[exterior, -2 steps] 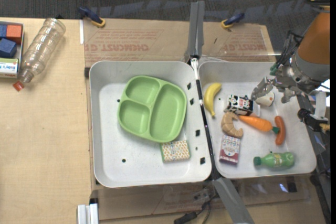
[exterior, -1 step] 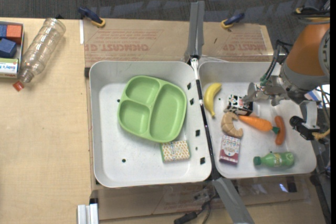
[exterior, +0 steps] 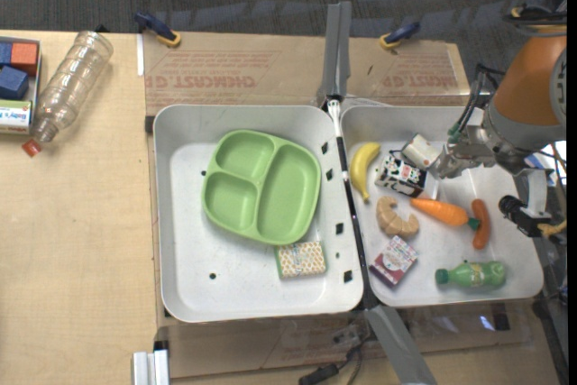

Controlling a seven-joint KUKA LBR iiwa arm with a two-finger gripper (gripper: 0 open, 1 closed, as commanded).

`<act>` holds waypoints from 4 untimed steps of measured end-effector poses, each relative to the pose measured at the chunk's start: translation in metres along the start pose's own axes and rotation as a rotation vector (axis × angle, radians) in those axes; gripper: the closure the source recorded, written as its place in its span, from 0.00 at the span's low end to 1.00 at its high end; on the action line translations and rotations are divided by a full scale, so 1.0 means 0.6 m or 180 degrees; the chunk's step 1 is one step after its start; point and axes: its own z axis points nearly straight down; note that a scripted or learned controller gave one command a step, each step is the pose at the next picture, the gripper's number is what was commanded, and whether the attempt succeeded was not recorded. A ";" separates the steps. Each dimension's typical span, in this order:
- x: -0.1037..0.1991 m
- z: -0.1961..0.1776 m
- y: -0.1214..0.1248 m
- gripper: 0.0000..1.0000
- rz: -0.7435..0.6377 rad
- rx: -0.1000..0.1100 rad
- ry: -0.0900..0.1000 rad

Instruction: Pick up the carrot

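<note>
The orange carrot (exterior: pixel 440 211) with a green stub at its right end lies flat in the middle of the right bin (exterior: pixel 505 185), pointing left. My gripper (exterior: pixel 447 161) hangs above the bin's back half, just behind the carrot and a little right of its middle, apart from it. The grey arm with its orange band (exterior: pixel 532 86) reaches in from the right.
Around the carrot lie a banana (exterior: pixel 363 168), a black-and-white pack (exterior: pixel 401 173), a bread piece (exterior: pixel 397 218), a red sausage (exterior: pixel 480 224), a pink packet (exterior: pixel 394 261) and a green bottle (exterior: pixel 471 276). The left bin holds a green divided plate (exterior: pixel 263 187) and a patterned sponge (exterior: pixel 301 260).
</note>
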 end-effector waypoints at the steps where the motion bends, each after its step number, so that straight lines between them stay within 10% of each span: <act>1: -0.040 -0.039 0.116 1.00 -0.0683 0.0092 0.0006; 3: -0.078 -0.258 0.126 1.00 -0.2679 0.0078 0.0029; 4: -0.078 -0.137 0.075 1.00 -0.3833 0.0075 0.0056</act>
